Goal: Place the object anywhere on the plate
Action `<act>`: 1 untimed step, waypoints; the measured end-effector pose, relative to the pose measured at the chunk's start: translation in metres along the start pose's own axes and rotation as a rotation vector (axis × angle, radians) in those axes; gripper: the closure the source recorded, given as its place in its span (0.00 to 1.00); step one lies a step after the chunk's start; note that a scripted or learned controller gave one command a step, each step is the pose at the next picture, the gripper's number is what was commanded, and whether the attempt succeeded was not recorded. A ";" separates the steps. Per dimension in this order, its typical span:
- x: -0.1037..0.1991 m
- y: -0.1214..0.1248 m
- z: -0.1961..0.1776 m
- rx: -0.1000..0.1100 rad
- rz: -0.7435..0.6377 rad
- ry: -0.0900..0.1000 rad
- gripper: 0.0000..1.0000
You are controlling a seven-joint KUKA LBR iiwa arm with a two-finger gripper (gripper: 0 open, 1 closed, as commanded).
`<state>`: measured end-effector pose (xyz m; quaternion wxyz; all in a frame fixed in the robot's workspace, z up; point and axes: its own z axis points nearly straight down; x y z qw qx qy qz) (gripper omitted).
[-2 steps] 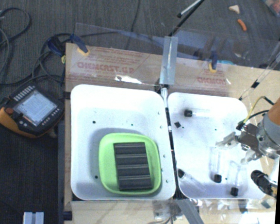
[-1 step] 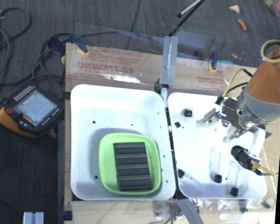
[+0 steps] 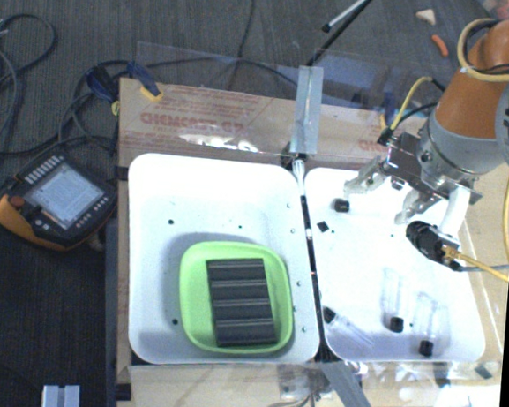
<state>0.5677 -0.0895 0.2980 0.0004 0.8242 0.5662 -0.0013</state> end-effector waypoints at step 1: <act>0.006 -0.005 0.040 0.001 0.045 -0.002 0.00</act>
